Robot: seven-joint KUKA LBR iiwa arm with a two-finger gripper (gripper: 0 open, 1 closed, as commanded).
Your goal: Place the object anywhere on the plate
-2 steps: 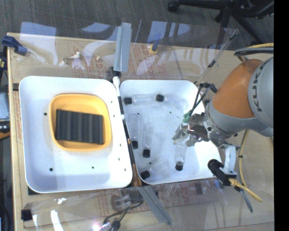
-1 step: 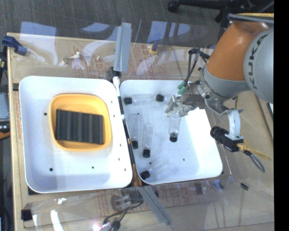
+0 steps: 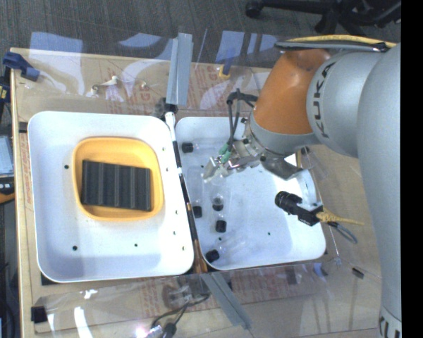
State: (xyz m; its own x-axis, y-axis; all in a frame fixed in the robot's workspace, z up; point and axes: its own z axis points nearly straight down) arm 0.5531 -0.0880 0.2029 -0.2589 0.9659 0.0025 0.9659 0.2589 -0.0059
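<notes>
A rounded yellow plate (image 3: 117, 151) with a dark ribbed insert is sitting mid-left in the left white bin (image 3: 49, 245), with bare white floor showing around it on every side. The grey arm's gripper (image 3: 222, 164) is hanging over the right white bin (image 3: 268, 248) near the divider; grip unclear. Small dark bits (image 3: 221, 225) are lying below it, which one is the object unclear, on a wooden bench (image 3: 70, 72) over grey carpet.

A yellow plate (image 3: 118, 178) with a dark ribbed centre is seen in the left bin (image 3: 49, 189). The pincer (image 3: 222, 164) is positioned low over the right bin (image 3: 268, 238), where small dark objects (image 3: 219, 225) are scattered.
</notes>
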